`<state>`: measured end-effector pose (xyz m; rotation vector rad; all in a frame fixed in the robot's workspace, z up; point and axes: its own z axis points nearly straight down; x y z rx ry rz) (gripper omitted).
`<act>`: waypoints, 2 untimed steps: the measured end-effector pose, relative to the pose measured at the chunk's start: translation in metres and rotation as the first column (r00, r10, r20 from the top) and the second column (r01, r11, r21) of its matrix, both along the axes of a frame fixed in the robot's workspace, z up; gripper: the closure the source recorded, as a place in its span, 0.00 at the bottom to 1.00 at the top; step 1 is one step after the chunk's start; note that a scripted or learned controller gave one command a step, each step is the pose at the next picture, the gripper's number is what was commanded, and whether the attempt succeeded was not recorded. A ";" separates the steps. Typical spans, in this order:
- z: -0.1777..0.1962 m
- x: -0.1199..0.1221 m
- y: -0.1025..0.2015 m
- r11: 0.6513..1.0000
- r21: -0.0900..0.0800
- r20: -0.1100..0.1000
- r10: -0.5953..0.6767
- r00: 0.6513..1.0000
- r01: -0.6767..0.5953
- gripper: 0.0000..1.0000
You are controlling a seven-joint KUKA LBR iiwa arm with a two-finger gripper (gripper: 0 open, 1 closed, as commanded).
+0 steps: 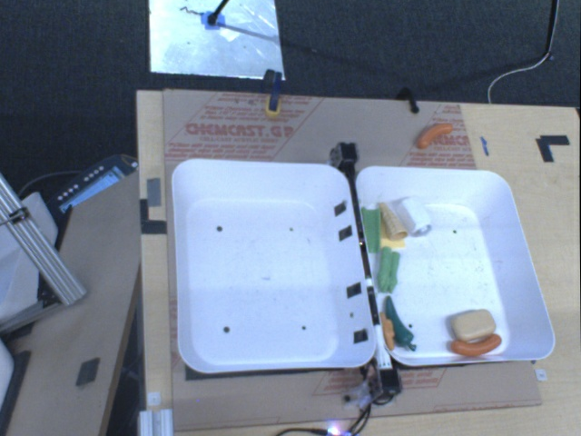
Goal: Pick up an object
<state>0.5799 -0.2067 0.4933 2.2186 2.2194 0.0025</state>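
Plainly, the candidates crowd the right bin (522, 243): green pieces (388, 269) against its left wall, a bread roll (473, 323) on a sausage (475, 345) near its front-right corner — a grasp there may slip or snag both.

the arm's colours, shape and markings cannot be told from here.

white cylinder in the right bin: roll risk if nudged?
Probably. The white cylinder lies on its side, so a sideways push could roll it. The yellow piece against it may block one direction. It looks small, likely light.
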 end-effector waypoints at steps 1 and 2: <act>-0.064 -0.098 0.037 1.000 0.005 -0.009 0.000 1.000 0.000 1.00; 0.048 -0.093 0.036 1.000 -0.003 0.011 0.004 1.000 -0.004 1.00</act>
